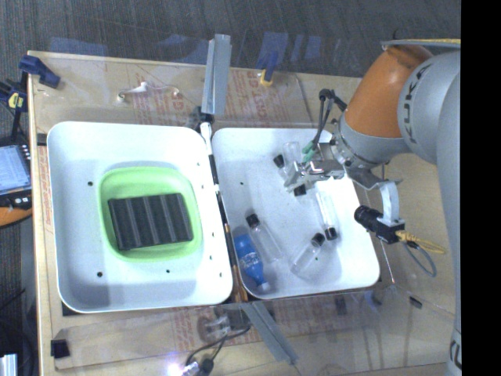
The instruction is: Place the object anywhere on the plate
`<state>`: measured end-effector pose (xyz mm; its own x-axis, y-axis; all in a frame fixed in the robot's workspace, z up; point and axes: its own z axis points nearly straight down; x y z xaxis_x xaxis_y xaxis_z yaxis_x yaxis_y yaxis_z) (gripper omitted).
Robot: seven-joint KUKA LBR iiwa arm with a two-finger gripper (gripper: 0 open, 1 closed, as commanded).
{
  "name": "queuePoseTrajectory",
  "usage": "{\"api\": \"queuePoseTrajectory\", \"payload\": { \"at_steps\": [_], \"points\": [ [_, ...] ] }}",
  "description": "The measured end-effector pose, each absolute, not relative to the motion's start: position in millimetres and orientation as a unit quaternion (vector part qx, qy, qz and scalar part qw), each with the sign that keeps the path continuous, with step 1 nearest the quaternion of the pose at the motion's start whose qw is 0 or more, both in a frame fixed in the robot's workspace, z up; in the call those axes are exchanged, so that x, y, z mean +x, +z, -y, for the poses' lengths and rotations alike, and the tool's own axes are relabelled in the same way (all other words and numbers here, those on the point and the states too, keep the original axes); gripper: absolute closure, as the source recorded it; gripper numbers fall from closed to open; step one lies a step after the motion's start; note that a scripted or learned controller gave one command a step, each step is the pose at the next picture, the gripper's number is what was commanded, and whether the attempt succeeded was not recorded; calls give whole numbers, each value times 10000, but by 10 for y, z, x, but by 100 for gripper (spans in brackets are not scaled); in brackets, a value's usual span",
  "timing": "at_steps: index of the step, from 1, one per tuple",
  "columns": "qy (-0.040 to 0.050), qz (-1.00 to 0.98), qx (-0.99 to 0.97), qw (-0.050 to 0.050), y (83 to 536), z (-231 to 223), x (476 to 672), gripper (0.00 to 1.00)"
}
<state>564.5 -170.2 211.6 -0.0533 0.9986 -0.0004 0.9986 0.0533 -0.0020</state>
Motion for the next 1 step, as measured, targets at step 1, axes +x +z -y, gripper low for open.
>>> {"api": "queuePoseTrajectory", "payload": {
  "at_steps": [1],
  "points": [
    [9,7257,-6881,5,2117,1703,5645,0]
  ]
}}
